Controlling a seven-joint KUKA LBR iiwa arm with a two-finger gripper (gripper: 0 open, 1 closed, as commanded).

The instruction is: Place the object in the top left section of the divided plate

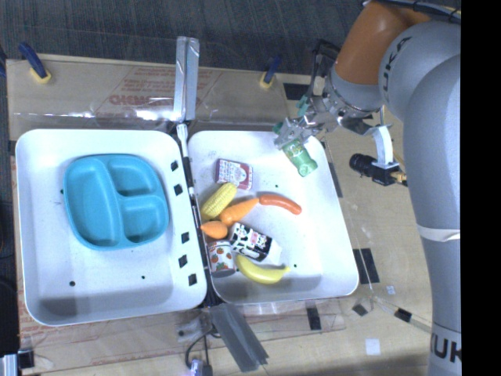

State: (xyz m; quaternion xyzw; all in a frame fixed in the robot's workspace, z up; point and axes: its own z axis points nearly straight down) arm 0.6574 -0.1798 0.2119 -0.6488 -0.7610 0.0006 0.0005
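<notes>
A green bottle [300, 155] is clamped between the fingers of the hand [296, 134], tilted above the upper right corner of the right bin [333, 233]. The blue divided plate [116, 200] is seen in the left bin [47, 288], well apart. A corn cob [218, 200], carrot [235, 212], sausage [279, 202] and banana [261, 270] are gathered in the right bin.
</notes>
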